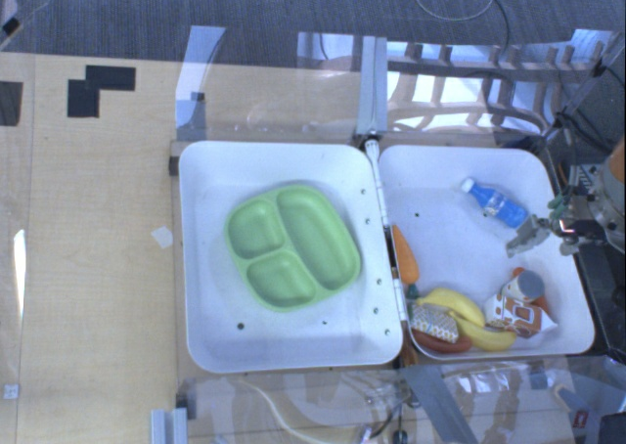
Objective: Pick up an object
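The arm (599, 199) is seen poking in from the right edge, kept low and mostly cut off by the frame. A bit of orange can be made out near the wrist. The gripper (544, 234) is pointed leftward, with its two fingers (525, 237) spread apart and nothing clamped between them.

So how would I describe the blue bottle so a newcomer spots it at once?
Look in the right bin, up in its far half. The blue bottle lies there on its side, apart from the banana and carton at the near edge. It alone is blue.
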